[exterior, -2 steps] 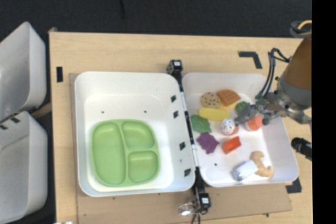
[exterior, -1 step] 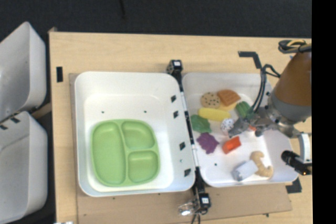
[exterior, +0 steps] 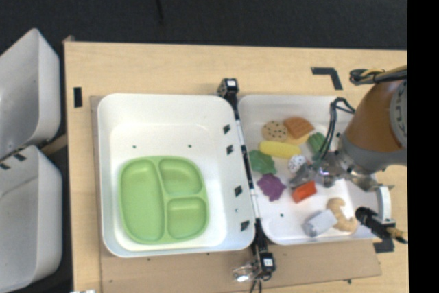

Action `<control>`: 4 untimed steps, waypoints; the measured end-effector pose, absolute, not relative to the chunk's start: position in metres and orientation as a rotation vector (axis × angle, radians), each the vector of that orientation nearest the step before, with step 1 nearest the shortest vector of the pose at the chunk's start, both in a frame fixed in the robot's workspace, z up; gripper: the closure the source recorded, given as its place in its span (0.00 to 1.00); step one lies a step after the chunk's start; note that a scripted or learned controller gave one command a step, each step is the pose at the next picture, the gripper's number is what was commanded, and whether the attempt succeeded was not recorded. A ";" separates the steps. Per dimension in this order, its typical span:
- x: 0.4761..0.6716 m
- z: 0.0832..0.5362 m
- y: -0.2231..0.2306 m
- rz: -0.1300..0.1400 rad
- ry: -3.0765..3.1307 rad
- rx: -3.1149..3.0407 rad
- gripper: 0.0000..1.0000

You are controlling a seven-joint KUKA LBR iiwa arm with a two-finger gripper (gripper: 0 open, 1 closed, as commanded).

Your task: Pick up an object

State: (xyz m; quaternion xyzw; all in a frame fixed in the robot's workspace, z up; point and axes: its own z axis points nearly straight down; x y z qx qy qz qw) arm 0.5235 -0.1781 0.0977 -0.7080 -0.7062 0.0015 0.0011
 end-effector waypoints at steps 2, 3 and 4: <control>0.532 0.172 -0.186 -0.005 -2.228 -2.225 1.00; 0.538 0.228 -0.196 -0.004 -2.228 -2.225 1.00; 0.539 0.241 -0.198 -0.001 -2.226 -2.219 1.00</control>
